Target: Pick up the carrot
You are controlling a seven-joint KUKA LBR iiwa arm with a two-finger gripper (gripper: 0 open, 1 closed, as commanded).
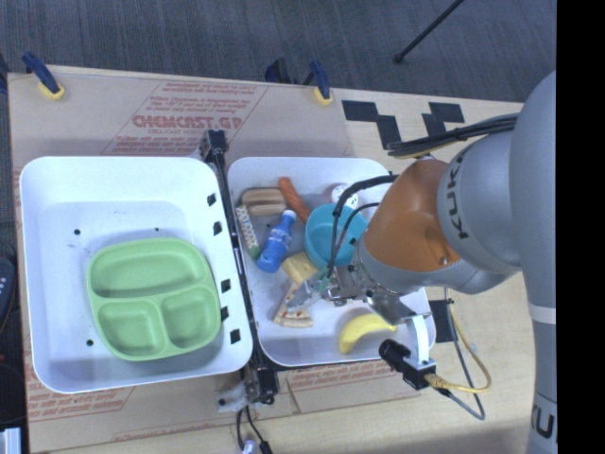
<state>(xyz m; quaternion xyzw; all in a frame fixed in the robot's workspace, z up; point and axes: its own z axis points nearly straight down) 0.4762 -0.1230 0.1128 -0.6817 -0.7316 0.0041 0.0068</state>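
Carrot (293,197) is seen lying in the right-hand white bin (312,353), toward its far wall, well apart from the pincer (333,287) and up-left of it in the picture; it is tilted, with one end beside a brown bread-like block (263,200). The pincer is lowered into the same bin near its middle, under the grey arm (492,206) and its orange band (406,220), and whether it is open or closed cannot be told, since the wrist covers much of it. Nothing is seen held by it. Just left of the pincer a yellow wedge (298,270) is found, and below that a pale slice-shaped piece (295,310) lies flat on the bin floor. A blue bottle (276,242) is placed further left, tilted, between the wedge and the bin's left wall. A teal bowl (326,233) sits just above the pincer, partly hidden by the arm and a black cable. A yellow banana (364,331) is seen below and slightly right of the pincer, near the bin's front edge. Far to the left, in the other white bin (57,187), a green divided plate (156,296) is set. Both bins are carried by the desk (113,102), which is covered in brown printed cardboard.
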